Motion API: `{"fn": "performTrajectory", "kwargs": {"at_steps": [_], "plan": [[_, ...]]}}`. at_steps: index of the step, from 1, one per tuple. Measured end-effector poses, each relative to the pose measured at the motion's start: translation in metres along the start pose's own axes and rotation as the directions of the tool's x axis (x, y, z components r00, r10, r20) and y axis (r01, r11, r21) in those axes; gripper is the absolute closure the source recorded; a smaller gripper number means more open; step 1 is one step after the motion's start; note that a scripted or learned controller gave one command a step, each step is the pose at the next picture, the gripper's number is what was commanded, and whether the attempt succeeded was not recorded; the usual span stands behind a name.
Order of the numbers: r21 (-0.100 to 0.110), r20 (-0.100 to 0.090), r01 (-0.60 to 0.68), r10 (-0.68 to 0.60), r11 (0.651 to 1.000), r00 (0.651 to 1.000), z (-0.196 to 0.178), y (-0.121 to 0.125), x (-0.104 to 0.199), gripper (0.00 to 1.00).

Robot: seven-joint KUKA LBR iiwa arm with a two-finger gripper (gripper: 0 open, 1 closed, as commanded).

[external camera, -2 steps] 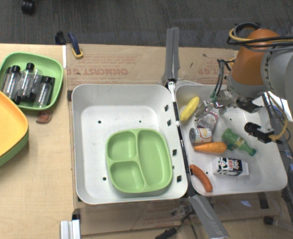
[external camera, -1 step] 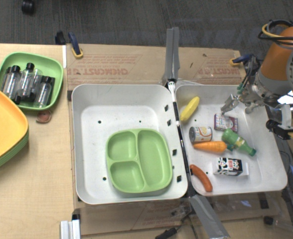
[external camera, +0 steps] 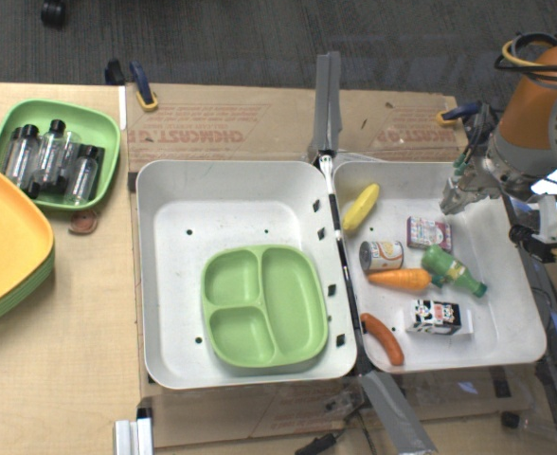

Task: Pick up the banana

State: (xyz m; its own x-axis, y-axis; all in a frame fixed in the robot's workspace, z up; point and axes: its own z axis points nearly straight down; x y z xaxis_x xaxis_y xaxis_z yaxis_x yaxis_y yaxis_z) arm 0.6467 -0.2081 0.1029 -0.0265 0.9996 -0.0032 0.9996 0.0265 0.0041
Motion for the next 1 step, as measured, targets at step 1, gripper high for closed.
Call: {"fn": "performTrajectory", "kwargs": {"at_steps": [1], "plan": [[0.003, -0.004, 0.19, -0.19, 0.982, 0.982, 0.0105, -0.0647, -0.0126, 1.0]]}}
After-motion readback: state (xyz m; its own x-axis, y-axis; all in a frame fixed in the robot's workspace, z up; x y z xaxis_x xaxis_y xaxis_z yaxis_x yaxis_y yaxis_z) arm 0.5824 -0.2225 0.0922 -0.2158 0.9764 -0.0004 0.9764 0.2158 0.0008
